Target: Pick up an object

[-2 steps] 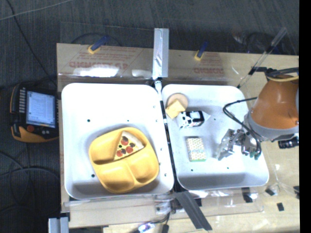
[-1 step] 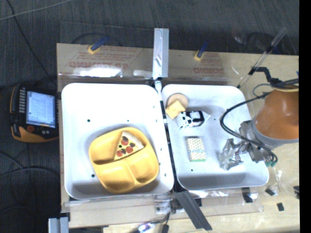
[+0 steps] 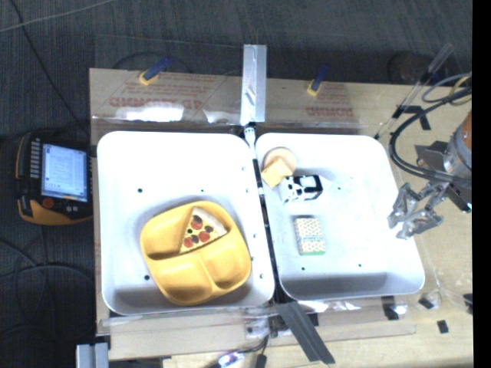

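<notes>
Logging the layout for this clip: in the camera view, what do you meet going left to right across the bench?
Handheld pendant → yellow divided plate holding a pizza slice, in the left bin → green patterned block in the right bin → gripper at that bin's right edge.

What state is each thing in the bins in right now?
Yellow divided plate: flat in the left bin, pizza slice in its top compartment.
Bread piece: lying by the right bin's inner wall.
Black-and-white item: flat.
Patterned sponge: flat.
End effector: over the right bin's outer edge.
</notes>
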Robot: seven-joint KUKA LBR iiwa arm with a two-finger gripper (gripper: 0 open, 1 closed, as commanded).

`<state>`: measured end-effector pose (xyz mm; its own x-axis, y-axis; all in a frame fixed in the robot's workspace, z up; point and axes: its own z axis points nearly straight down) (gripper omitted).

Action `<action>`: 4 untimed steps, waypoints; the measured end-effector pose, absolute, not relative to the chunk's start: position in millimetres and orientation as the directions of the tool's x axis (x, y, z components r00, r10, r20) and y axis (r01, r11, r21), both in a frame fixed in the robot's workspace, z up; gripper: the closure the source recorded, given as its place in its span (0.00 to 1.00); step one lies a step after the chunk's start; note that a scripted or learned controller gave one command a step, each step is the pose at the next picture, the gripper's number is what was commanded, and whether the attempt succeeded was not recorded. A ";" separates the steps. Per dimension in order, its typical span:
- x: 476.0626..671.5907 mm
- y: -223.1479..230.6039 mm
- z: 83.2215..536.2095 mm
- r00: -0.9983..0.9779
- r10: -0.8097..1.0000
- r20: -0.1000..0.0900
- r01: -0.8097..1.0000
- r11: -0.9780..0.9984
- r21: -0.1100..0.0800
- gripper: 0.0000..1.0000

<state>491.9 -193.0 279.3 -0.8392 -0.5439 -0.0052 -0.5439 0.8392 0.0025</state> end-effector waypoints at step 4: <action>517.7 -211.8 124.2 0.395 -0.919 -0.010 -0.919 -0.395 0.002 1.00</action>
